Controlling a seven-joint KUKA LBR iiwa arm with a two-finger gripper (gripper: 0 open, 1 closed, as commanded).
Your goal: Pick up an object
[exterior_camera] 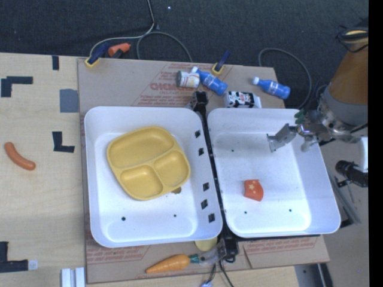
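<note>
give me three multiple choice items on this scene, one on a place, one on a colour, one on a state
1. Where does the yellow plate lie?
A. in the left bin
B. in the right bin
C. on the wood beside the bins

2. What colour is the small block in the right bin?
A. blue
B. red-orange
C. green

3. How does the gripper stand to the block?
A. it holds the block
B. it rests on the block
C. it is apart from the block, near the bin's far side

Key: 1 A, the plate lies inside the left bin's walls. 2 B, the block is red-orange against the white floor. 3 C, bare bin floor lies between gripper and block.
</note>
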